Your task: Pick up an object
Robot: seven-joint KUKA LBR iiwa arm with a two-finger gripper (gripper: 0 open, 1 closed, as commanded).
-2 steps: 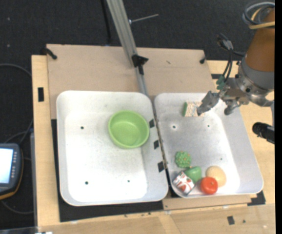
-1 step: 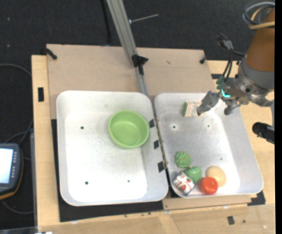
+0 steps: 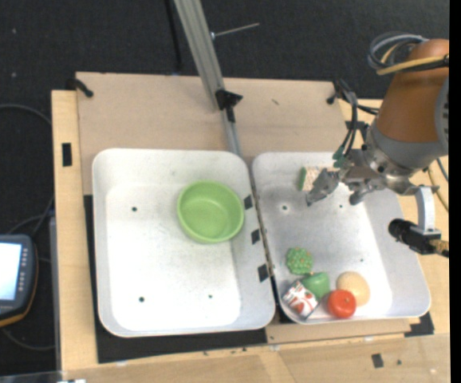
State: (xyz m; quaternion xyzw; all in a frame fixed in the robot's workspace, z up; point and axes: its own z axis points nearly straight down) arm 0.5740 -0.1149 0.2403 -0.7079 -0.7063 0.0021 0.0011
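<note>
the gripper hangs with fingers spread and nothing between them, over the right bin. the nearest object, a small pale and green item, lies just beside the gripper's left finger. best to centre over it, then descend straight before closing.

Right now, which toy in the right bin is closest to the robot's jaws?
The small pale and green toy by the bin's far edge, right beside the gripper. The broccoli, tomato and others cluster at the near edge.

In the right bin, near its front edge, I see a cluster: a green leafy piece, a green pepper, a red-and-white can, a red tomato and a pale yellow ball. A small pale item lies apart near the back.
</note>
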